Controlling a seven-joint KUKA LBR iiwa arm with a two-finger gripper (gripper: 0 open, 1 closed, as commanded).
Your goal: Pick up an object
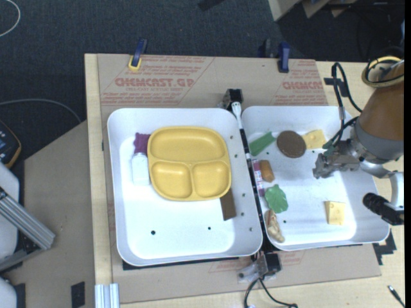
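Over the right bin [302,239], the gripper [323,167] hangs, finger state indiscernible, between brown disc [291,144] and yellow block [334,212].

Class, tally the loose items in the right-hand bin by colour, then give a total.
Green: 2, upper piece and lower piece
Yellow: 2, upper block and lower block
Brown: 3, disc, small roll, edge piece
Total: 7
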